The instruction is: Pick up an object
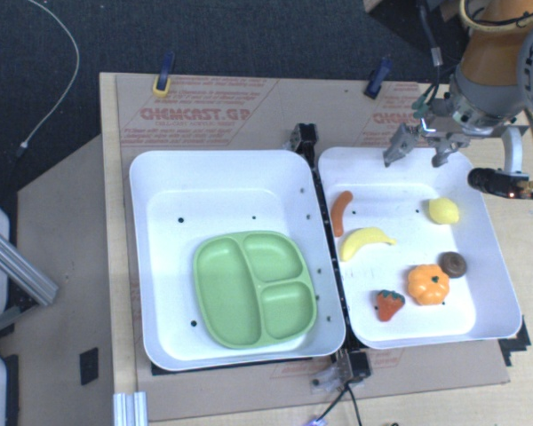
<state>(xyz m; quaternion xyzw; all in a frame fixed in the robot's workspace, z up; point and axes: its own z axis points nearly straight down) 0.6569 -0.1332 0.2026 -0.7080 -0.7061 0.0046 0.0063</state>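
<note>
The right bin (480, 327) holds several toy foods: an orange sausage (340, 211), a yellow banana (364, 240), a lemon (443, 210), a brown round piece (452, 264), an orange pumpkin (427, 285) and a strawberry (389, 304). My gripper (419, 153) hangs over the bin's far rim, above and behind the food. It is open, its two fingers spread with nothing between them. The lemon lies closest to it, a short way toward the near side and right.
The left bin (151, 229) carries a green divided plate (252, 286). A black clamp (303, 138) sits between the bins at the far edge. Blue and yellow clips (163, 75) pin the cardboard base. A black cable (35, 25) crosses the dark floor.
</note>
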